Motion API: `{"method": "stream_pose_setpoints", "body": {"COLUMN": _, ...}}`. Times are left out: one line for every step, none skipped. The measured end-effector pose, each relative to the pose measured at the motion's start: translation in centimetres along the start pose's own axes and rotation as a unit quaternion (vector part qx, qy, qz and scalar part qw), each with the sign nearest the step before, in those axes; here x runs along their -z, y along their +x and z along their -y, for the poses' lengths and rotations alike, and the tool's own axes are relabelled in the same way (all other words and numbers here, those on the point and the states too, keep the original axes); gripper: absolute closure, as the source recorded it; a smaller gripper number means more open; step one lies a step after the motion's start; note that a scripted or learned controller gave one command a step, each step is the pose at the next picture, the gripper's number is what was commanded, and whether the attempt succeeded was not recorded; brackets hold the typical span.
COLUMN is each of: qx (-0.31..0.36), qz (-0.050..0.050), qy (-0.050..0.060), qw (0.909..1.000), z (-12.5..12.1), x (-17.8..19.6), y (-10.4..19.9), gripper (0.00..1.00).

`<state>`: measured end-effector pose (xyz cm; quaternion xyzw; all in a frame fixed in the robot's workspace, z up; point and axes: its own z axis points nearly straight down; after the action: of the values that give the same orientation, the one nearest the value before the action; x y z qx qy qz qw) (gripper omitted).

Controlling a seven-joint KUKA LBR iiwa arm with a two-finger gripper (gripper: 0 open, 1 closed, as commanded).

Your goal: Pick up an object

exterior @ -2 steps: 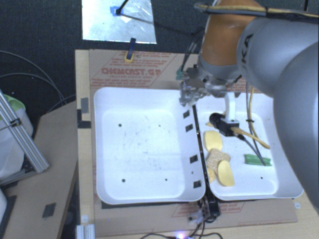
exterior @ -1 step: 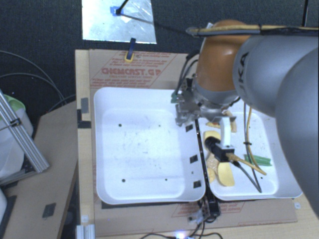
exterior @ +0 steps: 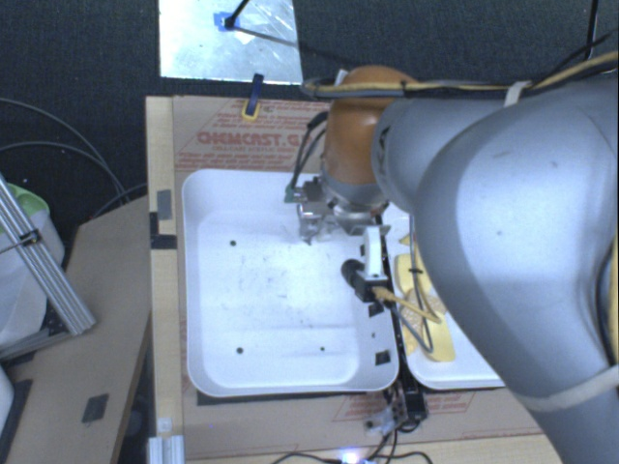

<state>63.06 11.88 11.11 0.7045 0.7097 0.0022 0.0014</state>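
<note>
My gripper (exterior: 311, 218) hangs low over the far right part of the left white bin (exterior: 208, 259), close to its back wall, under the orange wrist band. I see nothing held in it. A pale yellow object (exterior: 433, 334) with dark lines lies in the right bin (exterior: 455, 380), partly hidden by the grey arm, which covers most of that bin.
Both bins rest on a cardboard sheet (exterior: 222, 133). A shiny metal plate (exterior: 227, 27) lies behind them. An aluminium frame (exterior: 39, 269) and a green-topped thing (exterior: 29, 206) stand at the left edge. Cables (exterior: 392, 419) hang at the front of the bins.
</note>
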Motion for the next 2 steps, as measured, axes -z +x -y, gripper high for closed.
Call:
{"method": "stream_pose_setpoints", "body": {"qx": -0.001, "qz": -0.001, "qy": -0.007, "qw": 1.0, "z": 1.9, "x": 33.9, "y": -0.5, "gripper": 1.0}}
{"method": "stream_pose_setpoints", "body": {"qx": 0.001, "qz": -0.002, "qy": 0.003, "qw": 1.0, "z": 13.9, "x": 34.1, "y": 2.6, "gripper": 1.0}}
